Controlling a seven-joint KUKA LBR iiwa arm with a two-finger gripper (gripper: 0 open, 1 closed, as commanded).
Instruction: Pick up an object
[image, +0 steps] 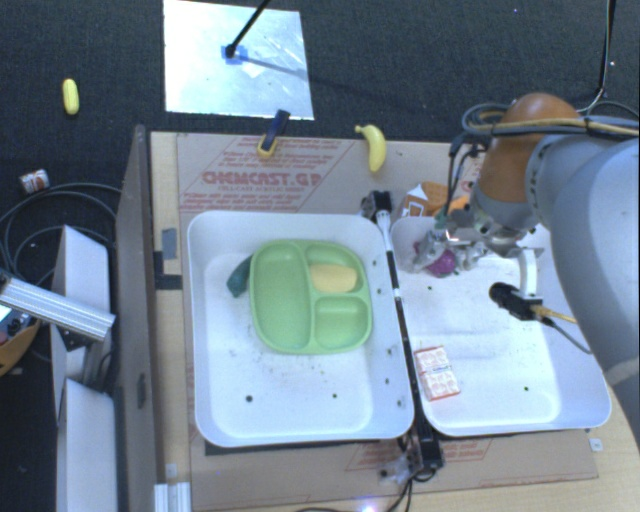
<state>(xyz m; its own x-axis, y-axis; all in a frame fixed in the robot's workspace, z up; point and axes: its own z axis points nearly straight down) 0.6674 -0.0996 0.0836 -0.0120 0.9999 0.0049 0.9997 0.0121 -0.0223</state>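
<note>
In the camera view, the grey arm reaches in from the right and bends down over the far left corner of the right-hand shallow white bin (560, 400). This puts its claw (447, 248) low over a small purple lumpy object (441, 265). That object lies on the bin floor near the far wall, close to where the two bins meet. It looks like the pick target, which would explain the steep wrist angle. I cannot tell whether the claw is spread or pressed together, so no hold can be claimed.

An orange crumpled item (428, 200) sits at the bin's far rim. Nearer in the same bin, a small white card with a red pattern (436, 372) lies flat, well apart from the claw.

The left-hand shallow white bin (220, 400) holds a pale green divided plastic plate (290, 320). A yellow rounded piece (334, 277) sits in its far right compartment, and a dark teal piece (238, 275) lies just beside the plate's left edge.

A yellow toy banana (374, 148) rests on the cardboard sheet (300, 175) beyond the bins, probably outside the working area.
</note>
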